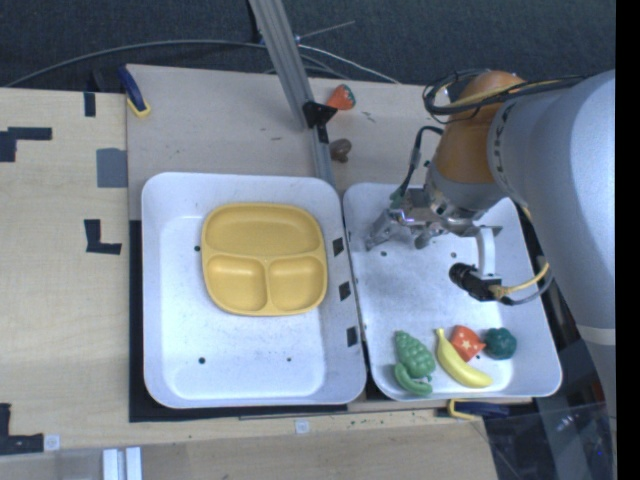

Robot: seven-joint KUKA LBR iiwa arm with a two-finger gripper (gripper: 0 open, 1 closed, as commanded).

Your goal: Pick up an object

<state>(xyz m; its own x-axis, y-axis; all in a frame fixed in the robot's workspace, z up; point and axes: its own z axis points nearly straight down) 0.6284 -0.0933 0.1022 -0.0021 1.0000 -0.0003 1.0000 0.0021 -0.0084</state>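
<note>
Evenly and fairly dimly lit from above, with a cool bluish cast over the two shallow white plastic bins (160, 268) and the pale wooden bench top (60, 288). Soft throughout, grainy and low in resolution, with only faint, short shadows under the yellow three-compartment plastic tray (265, 258). Broad, mild sheen on the large grey rounded arm casing (585, 188), blurred and out of focus at the right.

Smooth matt yellow plastic on the divided plate (265, 258). Scuffed white plastic on both bins (170, 268). Glossy plastic sheen on the toy banana (458, 360). Pale bare wood for the bench (60, 298). Brushed metal on the slanted rail (280, 38).
</note>
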